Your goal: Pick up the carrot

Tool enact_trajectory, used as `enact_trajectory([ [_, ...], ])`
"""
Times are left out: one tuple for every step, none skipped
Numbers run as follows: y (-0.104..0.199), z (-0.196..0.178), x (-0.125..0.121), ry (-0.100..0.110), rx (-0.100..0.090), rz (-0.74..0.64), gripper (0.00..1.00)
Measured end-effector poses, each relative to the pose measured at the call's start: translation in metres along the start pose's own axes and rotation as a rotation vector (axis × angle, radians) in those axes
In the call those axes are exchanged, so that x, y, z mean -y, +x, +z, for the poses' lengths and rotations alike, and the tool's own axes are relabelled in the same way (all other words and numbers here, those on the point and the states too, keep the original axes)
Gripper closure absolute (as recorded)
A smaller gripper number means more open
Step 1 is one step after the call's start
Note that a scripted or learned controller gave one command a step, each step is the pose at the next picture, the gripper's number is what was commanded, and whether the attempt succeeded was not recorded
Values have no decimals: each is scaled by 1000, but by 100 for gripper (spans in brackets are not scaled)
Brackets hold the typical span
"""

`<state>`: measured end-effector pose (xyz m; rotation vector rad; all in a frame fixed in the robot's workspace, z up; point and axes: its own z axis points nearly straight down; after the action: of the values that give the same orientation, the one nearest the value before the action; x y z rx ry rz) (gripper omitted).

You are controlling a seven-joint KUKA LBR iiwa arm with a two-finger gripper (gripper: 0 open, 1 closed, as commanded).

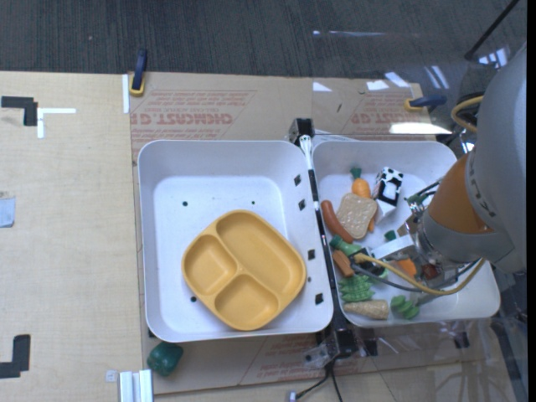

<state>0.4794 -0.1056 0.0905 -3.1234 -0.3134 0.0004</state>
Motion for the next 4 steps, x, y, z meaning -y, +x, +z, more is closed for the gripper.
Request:
enact_trajectory([
  [1,1,8,1,2,-5,0],
  [62,2,-21,2,8,-46,0],
  [17,2,-18,4,8,-118,0],
  [-9,2,-32,4,6,-7,0],
])
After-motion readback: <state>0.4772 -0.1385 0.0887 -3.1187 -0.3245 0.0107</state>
